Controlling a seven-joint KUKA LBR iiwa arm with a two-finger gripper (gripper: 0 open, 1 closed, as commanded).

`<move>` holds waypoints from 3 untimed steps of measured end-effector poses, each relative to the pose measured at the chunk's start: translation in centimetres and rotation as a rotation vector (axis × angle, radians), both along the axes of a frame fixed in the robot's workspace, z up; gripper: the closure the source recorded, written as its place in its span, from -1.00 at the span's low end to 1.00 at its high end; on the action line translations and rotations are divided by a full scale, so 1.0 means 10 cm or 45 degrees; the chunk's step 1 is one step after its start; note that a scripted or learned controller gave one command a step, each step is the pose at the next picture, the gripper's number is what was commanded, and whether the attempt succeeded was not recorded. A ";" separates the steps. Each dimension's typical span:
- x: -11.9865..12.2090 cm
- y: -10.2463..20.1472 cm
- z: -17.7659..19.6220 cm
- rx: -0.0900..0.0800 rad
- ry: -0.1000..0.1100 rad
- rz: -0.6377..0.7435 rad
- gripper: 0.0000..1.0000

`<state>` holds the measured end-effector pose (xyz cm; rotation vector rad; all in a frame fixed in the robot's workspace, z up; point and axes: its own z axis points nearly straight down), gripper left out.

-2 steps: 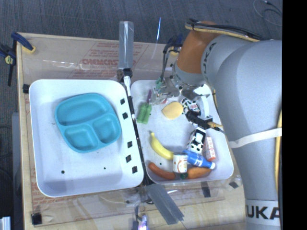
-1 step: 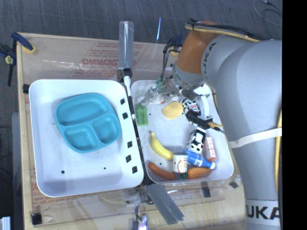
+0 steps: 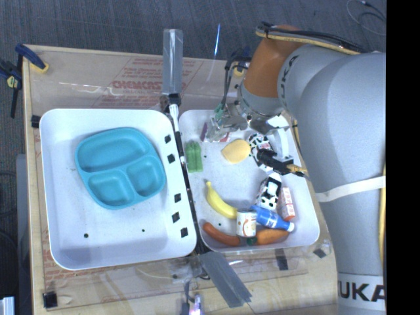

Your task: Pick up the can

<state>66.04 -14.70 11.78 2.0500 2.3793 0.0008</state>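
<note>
Down at the near edge of the right bin point(image 3: 308, 231) the can point(image 3: 247, 224) lies wedged among a banana point(image 3: 220, 202), carrot point(image 3: 270, 237) and bottle point(image 3: 274, 220). At the far corner, well apart, hangs the gripper point(image 3: 218, 125); whether its pincer is wide or narrow, I cannot tell. It looks badly placed for that can.

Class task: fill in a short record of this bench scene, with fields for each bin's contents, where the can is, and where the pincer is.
left bin: white shallow bin holding a blue three-compartment plastic tray
right bin: white shallow bin with green block, yellow lemon-shaped toy, yellow banana, blue bottle
can: small white-and-red can near the front wall, beside the banana
pincer: pincer at the far end of the right bin, apart from the can
</note>
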 end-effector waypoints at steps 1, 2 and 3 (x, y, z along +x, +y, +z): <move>-0.03 0.86 1.25 0.000 0.001 0.072 1.00; -0.43 1.03 0.87 0.000 0.007 0.039 1.00; -0.93 1.48 1.50 0.000 0.004 -0.028 1.00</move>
